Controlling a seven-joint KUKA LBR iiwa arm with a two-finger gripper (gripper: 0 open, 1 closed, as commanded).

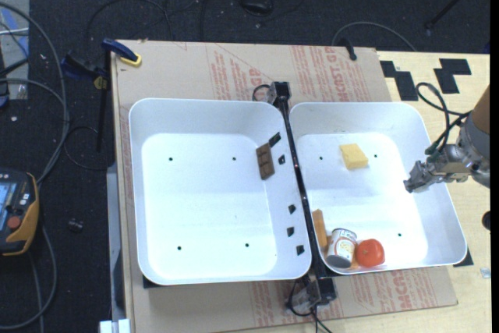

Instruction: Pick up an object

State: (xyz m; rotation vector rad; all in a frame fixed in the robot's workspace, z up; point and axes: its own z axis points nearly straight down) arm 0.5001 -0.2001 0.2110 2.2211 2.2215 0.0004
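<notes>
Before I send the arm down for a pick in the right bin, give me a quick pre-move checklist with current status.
1. Targets present in the right bin: yellow block, red ball, small can, orange stick. Ok.
2. Yellow block stands apart from the others: ok.
3. Ball, can and stick crowded in the near corner: not ok for a clean grasp.
4. Gripper over the right bin's right side, nothing between its fingers: ok.
5. Finger opening: cannot tell.

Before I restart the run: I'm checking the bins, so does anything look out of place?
A brown bar lies tilted on the left bin's right slope. A small can lies tipped beside a red ball in the right bin's near corner.
</notes>
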